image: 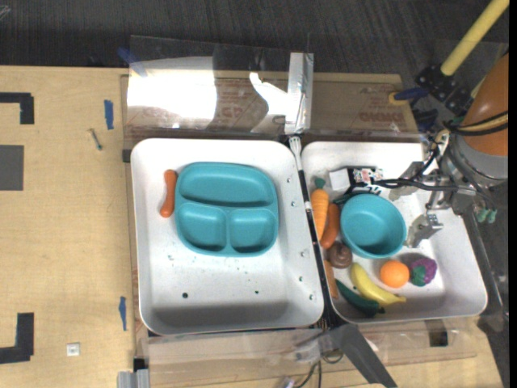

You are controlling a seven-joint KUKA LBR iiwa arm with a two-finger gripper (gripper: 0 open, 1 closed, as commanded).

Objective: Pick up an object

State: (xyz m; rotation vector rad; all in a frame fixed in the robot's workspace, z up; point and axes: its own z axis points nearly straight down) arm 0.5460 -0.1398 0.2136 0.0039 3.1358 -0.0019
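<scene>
Over the right bin's far edge: gripper (pixel 423 231), metal, grip state impossible to tell.
Right bin (pixel 467 249): glossy teal bowl (pixel 371 225), carrot (pixel 321 208), banana (pixel 373 288), round orange (pixel 394 274).
Left bin (pixel 153 241): smooth teal divided tray (pixel 226 208).
Bench (pixel 60 217): pale wood.

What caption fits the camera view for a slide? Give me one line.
KUKA arm's gripper poised over the right bin beside a teal bowl, toy banana and orange; a teal divided tray fills the left bin.

Glossy plastic bowl (pixel 372 225), wooden bench (pixel 56 241)
</scene>
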